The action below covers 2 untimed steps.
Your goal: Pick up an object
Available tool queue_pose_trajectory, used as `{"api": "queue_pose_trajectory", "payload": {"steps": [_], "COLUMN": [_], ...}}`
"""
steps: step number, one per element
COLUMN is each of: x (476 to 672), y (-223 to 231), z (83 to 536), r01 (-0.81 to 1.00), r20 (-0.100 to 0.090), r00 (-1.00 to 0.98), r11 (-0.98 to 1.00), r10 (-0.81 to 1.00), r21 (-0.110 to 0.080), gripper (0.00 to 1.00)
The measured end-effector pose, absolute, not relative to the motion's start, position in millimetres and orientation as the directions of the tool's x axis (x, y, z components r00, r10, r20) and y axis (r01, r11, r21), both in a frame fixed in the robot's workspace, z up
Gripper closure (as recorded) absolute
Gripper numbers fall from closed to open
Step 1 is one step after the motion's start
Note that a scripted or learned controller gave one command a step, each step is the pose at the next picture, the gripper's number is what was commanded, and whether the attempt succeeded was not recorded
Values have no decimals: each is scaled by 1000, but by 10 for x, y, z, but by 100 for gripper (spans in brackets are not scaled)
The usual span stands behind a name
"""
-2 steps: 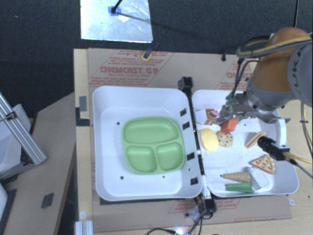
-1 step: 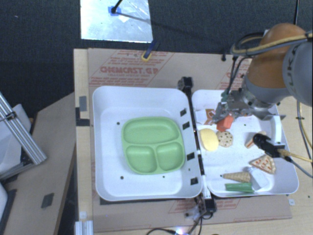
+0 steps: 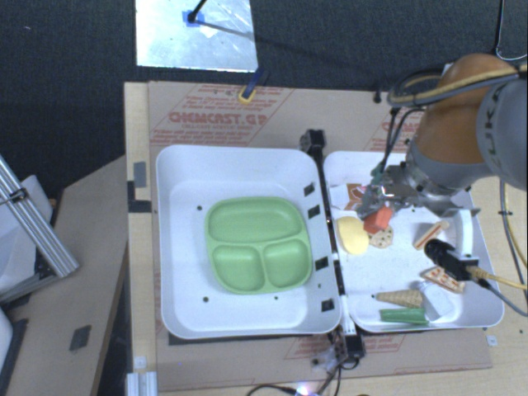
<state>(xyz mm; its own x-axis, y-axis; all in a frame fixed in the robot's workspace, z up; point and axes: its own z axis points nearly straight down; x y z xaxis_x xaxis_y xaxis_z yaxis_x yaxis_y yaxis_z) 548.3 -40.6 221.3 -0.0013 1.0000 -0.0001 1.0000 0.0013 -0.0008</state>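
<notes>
A red piece point(image 3: 379, 219) is seen clamped between the fingers of the gripper point(image 3: 378, 209) in the right bin point(image 3: 478, 304); a yellow piece point(image 3: 353, 236) lies at its seven o'clock.

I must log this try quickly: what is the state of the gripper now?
Gripper: low in the right bin, at the red toy piece. Open, closed or holding cannot be told.

Even overhead light, soft shadows, glare on foil sheet point(image 3: 196, 21)
</notes>
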Motion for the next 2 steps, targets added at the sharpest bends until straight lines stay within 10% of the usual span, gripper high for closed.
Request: {"api": "queue_pose_trajectory", "payload": {"steps": [2], "x": [5502], "y": [-403], "z": [2294], "r01": [1000], "r20": [0], "r00": [-4], "r11": [4], "r10": [1000], "r21": [0], "gripper": [100]}}
